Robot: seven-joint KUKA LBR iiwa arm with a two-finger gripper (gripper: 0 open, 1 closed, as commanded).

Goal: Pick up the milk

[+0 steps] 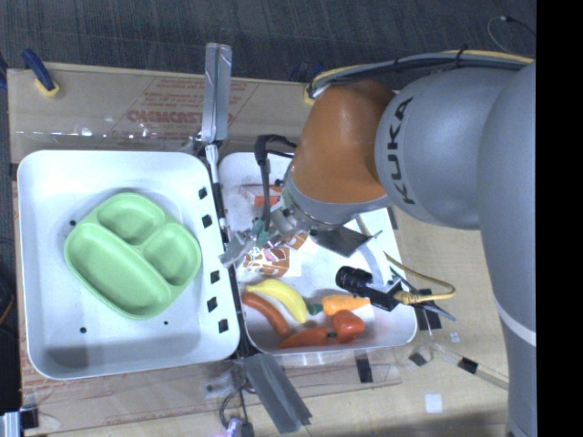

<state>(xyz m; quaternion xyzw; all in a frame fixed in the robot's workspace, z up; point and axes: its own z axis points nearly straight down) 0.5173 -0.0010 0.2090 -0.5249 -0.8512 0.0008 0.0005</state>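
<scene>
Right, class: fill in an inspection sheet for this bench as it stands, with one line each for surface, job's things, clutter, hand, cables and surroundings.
Surface: brown bench bearing two white bins side by side, the left bin and the right bin.
Job's things: orange-and-white carton, probably the milk, lying in the right bin.
Clutter: green divided plate in the left bin; banana, carrot and red vegetables in the right bin.
Hand: the hand is low over the right bin's left side, at the carton; grip cannot be judged.
Cables: thin cable on the floor.
Surroundings: dark carpet; blue item at the bench's corner.
</scene>
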